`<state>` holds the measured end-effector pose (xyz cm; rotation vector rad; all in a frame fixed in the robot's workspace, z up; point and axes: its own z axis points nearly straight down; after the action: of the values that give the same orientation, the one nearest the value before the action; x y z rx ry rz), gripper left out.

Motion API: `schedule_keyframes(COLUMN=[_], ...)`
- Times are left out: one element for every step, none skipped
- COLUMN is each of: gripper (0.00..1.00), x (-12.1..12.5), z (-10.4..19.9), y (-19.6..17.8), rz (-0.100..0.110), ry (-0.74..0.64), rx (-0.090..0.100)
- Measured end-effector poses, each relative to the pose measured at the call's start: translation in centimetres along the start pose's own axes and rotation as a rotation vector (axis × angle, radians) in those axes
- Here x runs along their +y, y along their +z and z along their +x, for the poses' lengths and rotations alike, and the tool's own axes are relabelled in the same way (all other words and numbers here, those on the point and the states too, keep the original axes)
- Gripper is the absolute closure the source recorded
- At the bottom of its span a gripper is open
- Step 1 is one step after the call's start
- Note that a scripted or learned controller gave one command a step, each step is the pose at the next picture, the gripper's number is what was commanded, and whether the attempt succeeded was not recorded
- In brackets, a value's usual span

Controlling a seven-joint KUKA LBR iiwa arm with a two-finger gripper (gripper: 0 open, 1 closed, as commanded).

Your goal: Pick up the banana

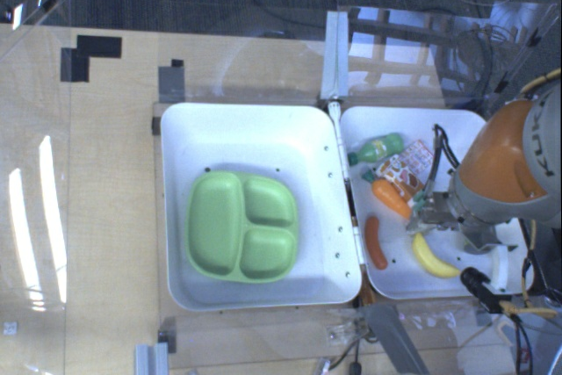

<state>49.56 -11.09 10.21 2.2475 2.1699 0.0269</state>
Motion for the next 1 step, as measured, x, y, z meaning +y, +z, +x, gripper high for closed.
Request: schedule_keyframes(gripper=[1.00], x=[2.37], z=[6.00], y=[-11.87], rz=[0.016], ry=[-0.037], rx=[0.000])
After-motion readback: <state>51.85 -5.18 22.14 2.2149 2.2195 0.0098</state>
